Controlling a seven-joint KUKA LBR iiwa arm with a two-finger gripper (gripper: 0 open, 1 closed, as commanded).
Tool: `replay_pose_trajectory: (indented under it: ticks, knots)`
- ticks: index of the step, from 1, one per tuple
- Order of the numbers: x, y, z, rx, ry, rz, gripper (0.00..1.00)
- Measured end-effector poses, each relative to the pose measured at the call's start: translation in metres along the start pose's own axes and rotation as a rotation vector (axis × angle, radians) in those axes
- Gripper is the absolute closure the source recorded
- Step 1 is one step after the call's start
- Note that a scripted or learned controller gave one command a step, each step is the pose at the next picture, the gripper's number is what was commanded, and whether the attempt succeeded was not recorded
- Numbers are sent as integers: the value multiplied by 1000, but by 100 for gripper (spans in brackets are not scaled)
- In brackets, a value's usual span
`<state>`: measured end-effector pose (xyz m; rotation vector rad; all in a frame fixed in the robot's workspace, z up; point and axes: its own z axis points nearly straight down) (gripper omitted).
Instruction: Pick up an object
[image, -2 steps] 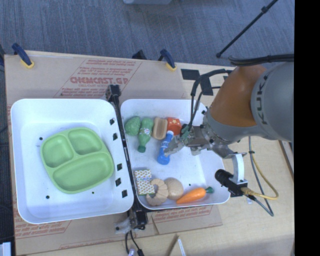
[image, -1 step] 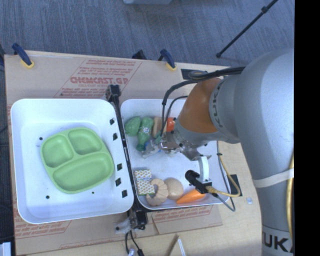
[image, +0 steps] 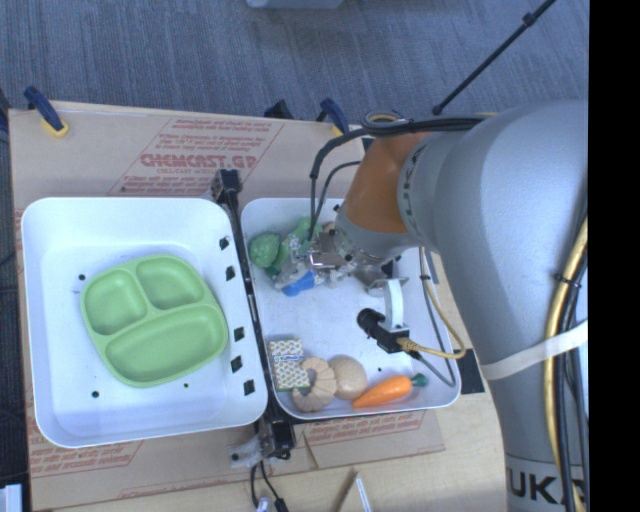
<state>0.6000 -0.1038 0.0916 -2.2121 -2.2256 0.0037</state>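
A camera looks down at a slant on a bench covered with brown cardboard (image: 180, 150) printed in red. Two shallow white bins sit side by side on it, joined along a black clipped seam.

The left bin (image: 40, 300) holds a light green plate (image: 155, 318) with three compartments, lying flat near the bin's middle. No compartment has anything in it.

The right bin (image: 330, 330) holds several small things. At its far left lies a green leafy toy (image: 264, 249). Just right of that sits a blue piece (image: 298, 285), close under the gripper. Along the near edge, from left to right, lie a small patterned packet (image: 287, 362), a tan pumpkin-like toy (image: 314, 387), a pale round toy (image: 348, 376) touching the pumpkin, and an orange carrot (image: 384, 392) with a green tip pointing right.

A large grey arm (image: 500, 250) reaches in from the right and covers much of the right bin's far right side. An orange band (image: 380, 190) wraps it above the wrist. The gripper (image: 318, 260) is down in the far part of the right bin, beside the leafy toy and just above the blue piece. Its metal parts are tangled with the things there, so whether it is spread or pinching anything cannot be told. A black cable fitting (image: 375, 328) hangs below the wrist over the bin's middle, with a yellow wire curling off to the right.

Blue clamps (image: 45, 110) hold the cardboard at the far edge.
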Motion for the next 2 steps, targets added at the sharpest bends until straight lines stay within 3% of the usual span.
replay_pose_trajectory:
  ticks: [1, 2]
  knots:
    - [0, -1, -10, 7, 1, -4, 100]
    - [37, 9, -133, -4, -1, -1, 100]
